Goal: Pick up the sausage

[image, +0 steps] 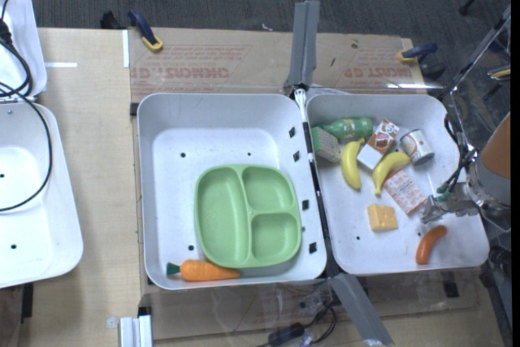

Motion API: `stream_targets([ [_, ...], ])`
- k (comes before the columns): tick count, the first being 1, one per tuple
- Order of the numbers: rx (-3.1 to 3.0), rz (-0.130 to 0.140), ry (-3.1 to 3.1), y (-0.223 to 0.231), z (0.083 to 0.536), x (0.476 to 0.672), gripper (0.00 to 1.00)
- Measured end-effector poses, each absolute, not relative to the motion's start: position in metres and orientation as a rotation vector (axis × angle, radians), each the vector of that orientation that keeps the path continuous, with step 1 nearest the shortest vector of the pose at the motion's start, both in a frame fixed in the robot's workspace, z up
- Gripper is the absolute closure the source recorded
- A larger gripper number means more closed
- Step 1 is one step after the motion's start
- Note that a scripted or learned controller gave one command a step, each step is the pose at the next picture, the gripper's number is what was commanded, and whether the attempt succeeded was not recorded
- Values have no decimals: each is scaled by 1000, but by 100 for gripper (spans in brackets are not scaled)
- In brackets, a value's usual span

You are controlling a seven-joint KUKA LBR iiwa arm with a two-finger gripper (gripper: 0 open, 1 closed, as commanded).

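The sausage point(431, 245), a short orange-red link, lies at a slant near the front right corner of the right bin point(366, 252). My gripper point(437, 210) reaches in from the right edge and hangs just above and slightly behind the sausage. Nothing can be seen held in it. The sausage lies free on the bin floor, a small gap away from the gripper's tip.
In the right bin lie a cheese cube point(382, 217), a pink packet point(405, 193), two bananas point(388, 169), a can point(417, 146), a small carton point(384, 134) and a green bottle point(349, 127). The left bin point(162, 175) holds a green divided plate point(248, 215) and a carrot point(203, 271).
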State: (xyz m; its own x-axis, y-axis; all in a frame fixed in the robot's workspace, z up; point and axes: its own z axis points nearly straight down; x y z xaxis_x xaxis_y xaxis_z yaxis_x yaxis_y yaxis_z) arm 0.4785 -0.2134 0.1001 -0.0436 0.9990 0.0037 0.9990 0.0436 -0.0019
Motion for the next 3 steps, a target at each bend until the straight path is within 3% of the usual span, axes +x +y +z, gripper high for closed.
stream_targets([
  [1, -2166, -4, -2265, -212, 100, 479, 0],
  [2, -2137, -10, -2288, -214, 92, 480, 0],
  [3, -2531, -3, -1865, -220, 154, 496, 0],
])
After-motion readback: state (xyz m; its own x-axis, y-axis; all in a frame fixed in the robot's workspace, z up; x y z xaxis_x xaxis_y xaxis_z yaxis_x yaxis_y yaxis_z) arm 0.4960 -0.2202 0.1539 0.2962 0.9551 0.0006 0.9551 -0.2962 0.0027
